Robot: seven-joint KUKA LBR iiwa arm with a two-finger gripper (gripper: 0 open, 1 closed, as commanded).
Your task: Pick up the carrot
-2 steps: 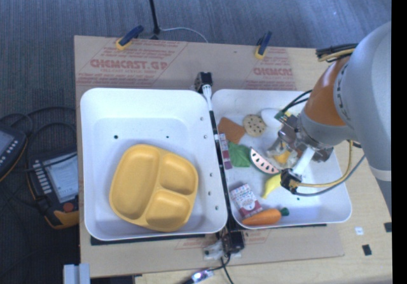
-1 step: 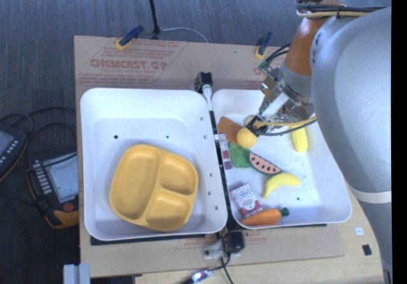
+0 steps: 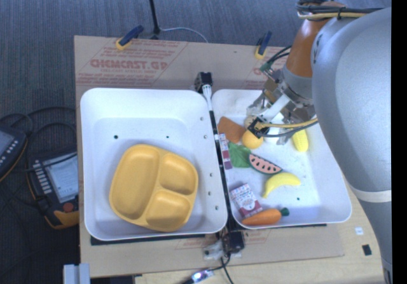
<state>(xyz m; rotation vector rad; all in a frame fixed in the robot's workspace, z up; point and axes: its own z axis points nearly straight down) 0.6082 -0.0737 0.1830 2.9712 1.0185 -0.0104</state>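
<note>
The carrot, orange with a small green top, lies on its side at the front edge of the right bin. My gripper hangs over the back of that bin, well behind the carrot and apart from it. Right under the gripper sit an orange wedge-shaped piece and a small yellow piece.
The right bin also holds a green leaf, a watermelon slice, a banana, a pink packet just behind the carrot, and a yellow piece at the right. A yellow divided plate lies in the left bin.
</note>
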